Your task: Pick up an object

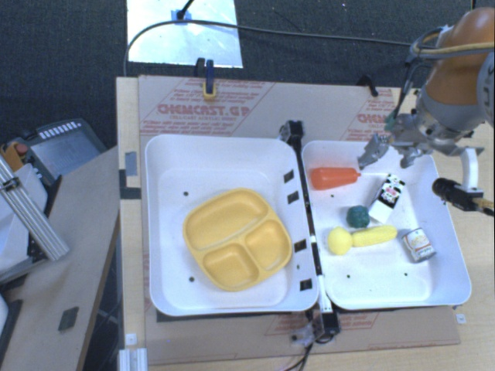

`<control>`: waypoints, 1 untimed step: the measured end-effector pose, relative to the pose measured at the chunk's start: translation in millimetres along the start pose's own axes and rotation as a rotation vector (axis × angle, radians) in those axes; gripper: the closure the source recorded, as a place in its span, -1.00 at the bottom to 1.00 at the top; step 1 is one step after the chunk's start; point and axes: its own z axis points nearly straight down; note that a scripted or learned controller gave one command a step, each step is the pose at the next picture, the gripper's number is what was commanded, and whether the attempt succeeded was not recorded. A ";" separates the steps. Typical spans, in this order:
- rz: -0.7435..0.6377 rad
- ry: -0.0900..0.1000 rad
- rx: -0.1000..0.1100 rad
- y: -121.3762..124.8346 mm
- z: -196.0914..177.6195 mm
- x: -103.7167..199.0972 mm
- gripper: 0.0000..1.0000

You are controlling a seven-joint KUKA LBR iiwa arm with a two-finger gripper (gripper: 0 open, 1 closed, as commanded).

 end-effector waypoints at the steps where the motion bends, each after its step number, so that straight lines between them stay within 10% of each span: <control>1: -0.002 -0.001 -0.011 2.3 -6.6 0.2 -1.00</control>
